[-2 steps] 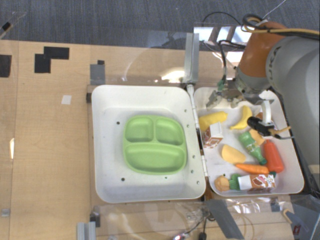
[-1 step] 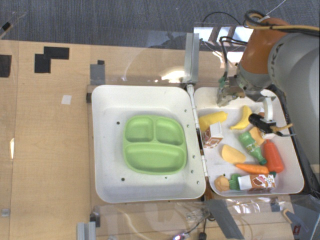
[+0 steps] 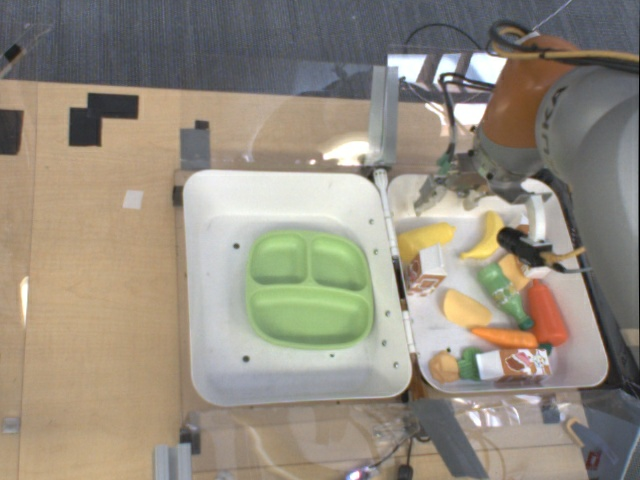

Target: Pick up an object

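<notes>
Nearest you, along the front wall of the right bin point(image 3: 590, 368), a small bottle with a red-and-white label point(image 3: 505, 365) lies on its side, long axis running left to right, its cap end toward a small brown-and-tan toy point(image 3: 444, 367) just beside it. Just behind it a carrot point(image 3: 505, 337) lies nearly level, pointed end to the left. To its right a red pepper-like toy point(image 3: 546, 312) stands lengthwise front to back, touching a green bottle point(image 3: 502, 292) that slants from upper left to lower right. A yellow wedge point(image 3: 466, 309) sits left of those, and a small carton point(image 3: 427, 271) leans by the divider with a yellow piece point(image 3: 425, 237) behind it. A banana point(image 3: 487, 238) curves up toward the back.

In the left bin point(image 3: 210, 268) you have a green divided plate point(image 3: 308, 289), flat and centred.

Farthest back, the arm point(image 3: 560, 98) comes in from the right, bent down over the right bin's rear corner. The gripper point(image 3: 452, 182) hangs low near the back wall, nothing between its fingers; you cannot tell how far apart they stand.
</notes>
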You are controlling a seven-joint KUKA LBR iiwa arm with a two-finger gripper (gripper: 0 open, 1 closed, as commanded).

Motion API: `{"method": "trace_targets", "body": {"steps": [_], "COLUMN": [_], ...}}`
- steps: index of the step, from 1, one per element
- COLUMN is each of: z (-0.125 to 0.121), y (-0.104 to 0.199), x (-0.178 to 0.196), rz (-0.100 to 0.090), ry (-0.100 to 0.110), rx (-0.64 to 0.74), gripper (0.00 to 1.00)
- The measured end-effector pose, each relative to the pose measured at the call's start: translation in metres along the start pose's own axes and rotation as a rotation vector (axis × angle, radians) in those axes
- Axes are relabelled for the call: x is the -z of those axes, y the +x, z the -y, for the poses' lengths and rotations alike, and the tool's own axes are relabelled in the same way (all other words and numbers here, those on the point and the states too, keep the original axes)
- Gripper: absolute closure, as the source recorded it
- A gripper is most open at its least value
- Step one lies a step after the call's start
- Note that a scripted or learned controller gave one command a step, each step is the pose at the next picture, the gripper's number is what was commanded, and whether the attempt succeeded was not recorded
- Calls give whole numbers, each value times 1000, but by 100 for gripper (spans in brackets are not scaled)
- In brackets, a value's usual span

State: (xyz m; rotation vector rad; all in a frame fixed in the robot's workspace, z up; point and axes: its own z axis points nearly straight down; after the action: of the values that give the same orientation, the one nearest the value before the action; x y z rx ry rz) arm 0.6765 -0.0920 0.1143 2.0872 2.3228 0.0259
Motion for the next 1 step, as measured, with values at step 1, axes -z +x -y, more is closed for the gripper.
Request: {"method": "trace_targets", "body": {"steps": [1], "z": [103], "y": [-64], "x": [-22], "rz": [3], "ry": [14], "rx": [-44], "gripper": [0]}}
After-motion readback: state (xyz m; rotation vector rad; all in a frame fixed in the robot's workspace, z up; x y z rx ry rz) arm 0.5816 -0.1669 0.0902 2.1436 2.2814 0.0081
